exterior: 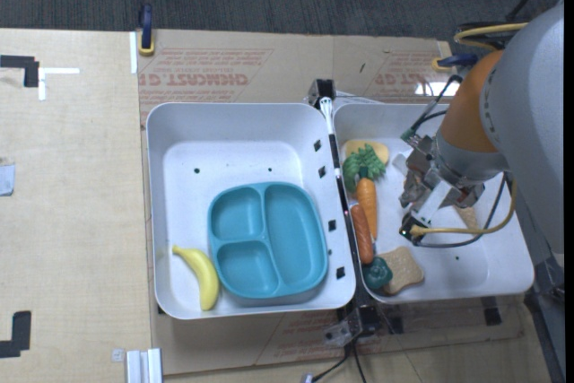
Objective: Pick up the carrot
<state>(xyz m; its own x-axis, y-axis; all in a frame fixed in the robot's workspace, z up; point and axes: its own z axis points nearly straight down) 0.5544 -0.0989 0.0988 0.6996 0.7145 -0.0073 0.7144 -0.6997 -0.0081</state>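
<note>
The pincer [417, 193] hangs over a white bin [502, 274]; whether it is open or closed I cannot tell. The carrot [367, 200] lies just beside it, apparently untouched, toward the blue tray [269, 239].

White bins: 2, the left bin [160, 193] and the right bin [489, 269].
Teal divided plate [267, 239]: 1.
Banana [201, 274]: 1.
Carrot [367, 202], leafy top: 1.
Sausage [360, 236]: 1.
Bread slice [406, 268]: 1.
Dark green vegetable [377, 276]: 1.
Pale yellow item [380, 151], kind unclear: 1.

Red upside-down lettering [208, 77] on the cardboard sheet [296, 56] reads roughly "CHEMCAST GP".
</note>
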